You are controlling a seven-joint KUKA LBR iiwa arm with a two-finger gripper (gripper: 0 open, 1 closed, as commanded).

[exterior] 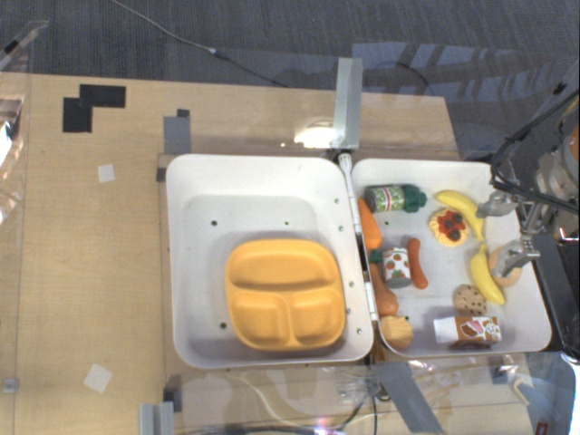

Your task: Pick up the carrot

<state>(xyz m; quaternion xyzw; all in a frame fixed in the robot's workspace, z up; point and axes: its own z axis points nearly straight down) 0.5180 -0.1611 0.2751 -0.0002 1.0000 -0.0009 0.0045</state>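
I see my gripper with jaws apart and holding nothing, above a banana; the carrot lies well left of them.

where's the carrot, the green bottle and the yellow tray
carrot [369,227], camera view, middle of its orange body by the right bin's left wall
green bottle [395,198], camera view, on its label
yellow tray [285,292], camera view, on the divider between its compartments

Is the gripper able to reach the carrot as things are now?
Probably yes, but awkwardly. The carrot lies uncovered, tight against the right bin's left wall, with the green bottle close by. The gripper is across the bin.
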